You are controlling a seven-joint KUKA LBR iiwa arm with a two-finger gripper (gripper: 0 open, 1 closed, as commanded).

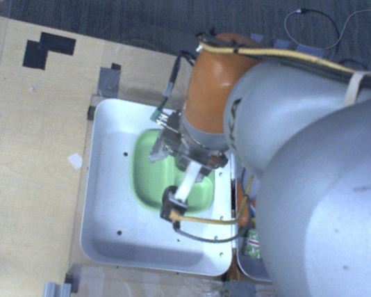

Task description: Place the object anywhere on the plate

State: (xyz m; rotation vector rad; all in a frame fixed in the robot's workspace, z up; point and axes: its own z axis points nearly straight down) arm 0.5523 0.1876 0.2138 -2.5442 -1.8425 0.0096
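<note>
Green plate (140, 172) lies in the bin (103, 226), beneath the pincer (170, 150).

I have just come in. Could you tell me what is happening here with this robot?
The grey robot arm reaches in from the right. Its gripper hangs low over a green plate, which lies in the left white bin. The arm hides the spot beneath it, so I cannot tell whether it carries anything. A small green and red thing peeks out in the right bin, mostly hidden by the arm.
</note>
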